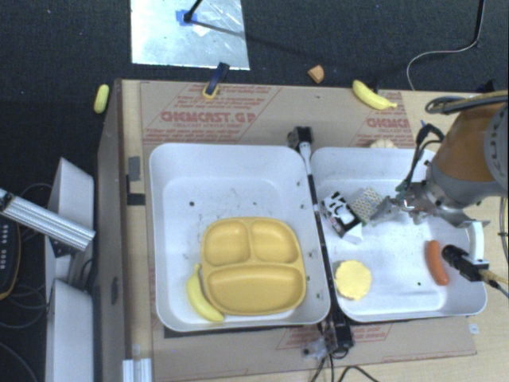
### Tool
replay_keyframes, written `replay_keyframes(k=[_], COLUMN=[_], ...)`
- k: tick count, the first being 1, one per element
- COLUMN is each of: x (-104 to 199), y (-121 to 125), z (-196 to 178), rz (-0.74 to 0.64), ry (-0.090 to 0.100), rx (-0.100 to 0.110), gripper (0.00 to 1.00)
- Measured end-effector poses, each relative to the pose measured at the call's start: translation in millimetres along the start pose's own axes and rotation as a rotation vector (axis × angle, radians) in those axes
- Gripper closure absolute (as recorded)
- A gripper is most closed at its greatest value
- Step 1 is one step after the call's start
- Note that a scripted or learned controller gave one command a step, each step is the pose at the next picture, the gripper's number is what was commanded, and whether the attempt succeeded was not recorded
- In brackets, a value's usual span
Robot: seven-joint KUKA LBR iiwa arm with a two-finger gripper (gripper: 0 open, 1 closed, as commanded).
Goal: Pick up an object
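In the right bin (398, 309) lie a small black-and-white object (338, 211), a grey speckled piece (367, 202), a flat yellow disc (352, 279) and an orange-red sausage (435, 262). My gripper (395, 206) hangs low over this bin, just right of the grey speckled piece and close to it. The grey arm with its orange band (469, 153) comes in from the right. The left bin (171, 213) holds a yellow divided plate (253, 263) with a banana (200, 295) along its left side.
A second banana (372, 94) and an orange chunk (316, 73) lie on the bench beyond the bins. A small yellow piece (101, 98) sits at the far left. A black part (461, 263) on the arm hangs over the right bin, beside the sausage.
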State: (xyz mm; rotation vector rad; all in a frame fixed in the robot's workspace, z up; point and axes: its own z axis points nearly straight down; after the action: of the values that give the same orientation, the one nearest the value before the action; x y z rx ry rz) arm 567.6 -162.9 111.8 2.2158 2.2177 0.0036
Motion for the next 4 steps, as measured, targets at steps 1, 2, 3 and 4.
replay_keyframes(k=[1,2,3,4], x=[33,68,73,66], y=[-12,21,22,22], z=[12,24,14,13], rz=[0.0,0.006,0.004,0.008], ry=[0.002,-0.017,-0.006,-0.017], rx=[0.004,0.001,0.0,-0.002], gripper=[0.0,0.0,1.0,0.0])
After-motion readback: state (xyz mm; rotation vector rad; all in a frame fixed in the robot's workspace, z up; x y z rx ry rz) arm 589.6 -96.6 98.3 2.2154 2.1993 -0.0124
